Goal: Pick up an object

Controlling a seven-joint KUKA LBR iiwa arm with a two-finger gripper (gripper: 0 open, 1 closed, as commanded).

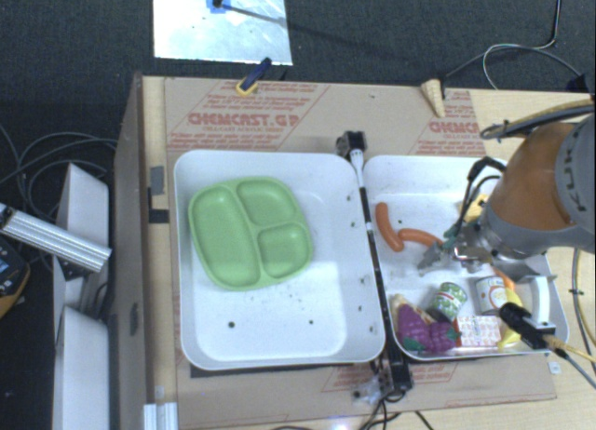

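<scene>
A: What sits in the left shallow white bin (214,326)?

B: A pale green plastic tray with three compartments (249,231), lying flat toward the upper left of the bin floor. A few dark specks dot the white floor below and to the right of it.

A: And the right shallow white bin (410,181)?

B: It holds the small things. An orange-red sausage-shaped toy (385,226) lies near the left wall, with a second orange sausage-shaped piece (418,236) just beside it, angled toward the gripper. Along the lower edge there is a purple bunch of toy grapes (428,332), a small green-and-white can (449,300) just above it, a white can with a red label (486,294) to the right, a flat red-and-white patterned packet (478,330), and a yellow piece (510,326) near the lower right corner.

A: Where is the arm?

B: The grey arm with the orange band (531,191) reaches in from the right, over the right bin. Its metal two-finger gripper (436,254) hangs low in the middle of that bin, its tips just beside the end of the second orange piece and above the green-and-white can.

A: Is it holding anything?

B: I see nothing between its fingers. Whether they are spread or closed, I cannot tell; they are too small and blurred.

A: Anything around the bins?

B: Both rest on a brown cardboard sheet with red printing (270,112).
</scene>
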